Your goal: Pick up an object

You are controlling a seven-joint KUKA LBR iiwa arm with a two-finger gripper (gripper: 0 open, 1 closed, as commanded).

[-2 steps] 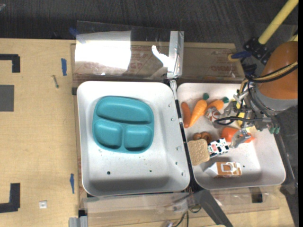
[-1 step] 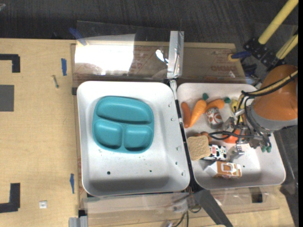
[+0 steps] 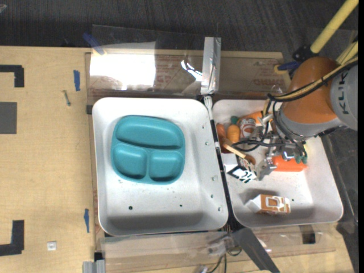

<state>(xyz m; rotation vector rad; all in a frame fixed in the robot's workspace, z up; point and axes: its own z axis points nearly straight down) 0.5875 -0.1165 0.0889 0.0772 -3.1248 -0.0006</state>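
Nearest the camera, by the front edge of the right bin [image 3: 330,201], a small tan-and-white carton [image 3: 273,203] lies flat with its long axis running roughly along that front edge, well apart from everything else in the bin. Further back, toward the bin's middle, the gripper [image 3: 272,162] hangs low over the clutter, the arm's orange band [image 3: 310,90] above it at the bin's back right corner. Whether the fingers are spread or closed I cannot tell (cables and wrist hardware cover them), and nothing is plainly seen between them. Just beside the gripper on its right lies an orange-red object [image 3: 291,162], seemingly touching the tool; that looks like the nearest candidate for a pick. On the other side, toward the wall shared with the left bin, a black-and-white printed piece [image 3: 242,174] sits near the gripper, and a thin tan stick [image 3: 236,148] lies slanted from that wall toward the tool. Behind these, near the back edge, a small orange ball [image 3: 233,132] and a can-like item with a pale label [image 3: 249,127] crowd together. These close neighbours could get in the way of a clean closing, in my judgement, while the carton at the front offers open room on all sides. Across the shared wall, the left bin [image 3: 108,209] carries a teal divided tray [image 3: 149,148], well away from the tool.
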